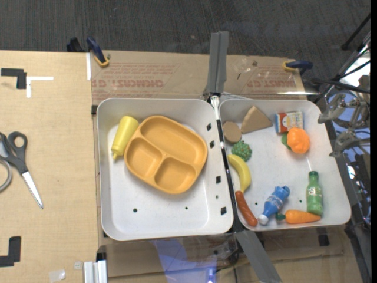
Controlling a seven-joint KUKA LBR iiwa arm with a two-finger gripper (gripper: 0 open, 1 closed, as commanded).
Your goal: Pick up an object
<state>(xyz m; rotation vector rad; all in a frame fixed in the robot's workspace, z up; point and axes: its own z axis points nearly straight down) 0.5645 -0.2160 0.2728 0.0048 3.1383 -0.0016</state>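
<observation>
The left bin [118, 217] holds a yellow-orange divided plate [165, 155] with a yellow squeeze bottle [122, 135] lying against its left rim. In the right bin [330, 175] lie several toy foods. A banana [240, 171], a broccoli floret [241, 151] and a red sausage [245, 209] lie along the left wall. A brown round piece [232, 132], a tan wedge [255, 120] and a small carton [290, 121] sit at the back. An orange fruit [298, 140], a green bottle [314, 193], a blue bottle [274, 204] and a carrot [301, 217] lie on the right and at the front.
Scissors [17, 164] lie on the wooden bench at far left. A cardboard sheet [153, 78] held by blue clamps [97, 52] sits behind the bins. Metal framework [344, 122] stands beside the right bin's right edge.
</observation>
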